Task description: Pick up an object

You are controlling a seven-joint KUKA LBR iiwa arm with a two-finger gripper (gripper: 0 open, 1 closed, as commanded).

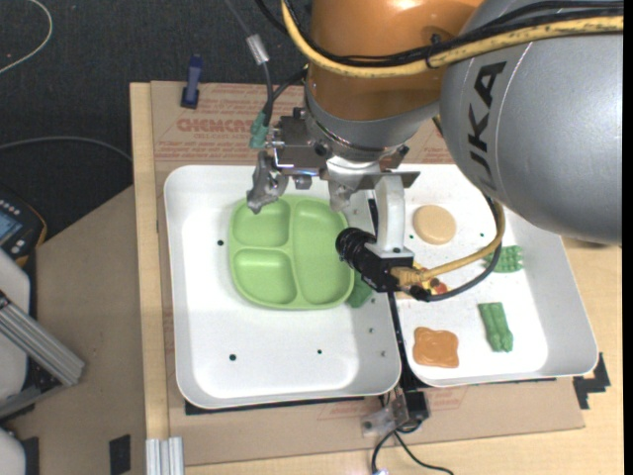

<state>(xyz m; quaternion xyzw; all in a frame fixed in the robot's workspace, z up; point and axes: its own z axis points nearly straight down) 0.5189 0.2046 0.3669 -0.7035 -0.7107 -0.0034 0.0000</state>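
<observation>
Partly, green divided plate (287, 255) under pincer (321, 201), top edge hidden

One fixed camera looks down slantwise on both bins (188, 295); arm (534, 97) looms near, perhaps blurred.

Cardboard sheet (213, 117) under both bins, red print along the far edge. Blue clip (192, 81) at its far-left corner. Dark carpet (79, 67) beyond, thin white cable (28, 6) looped top-left. Aluminium extrusion (40, 349) at left edge.
</observation>
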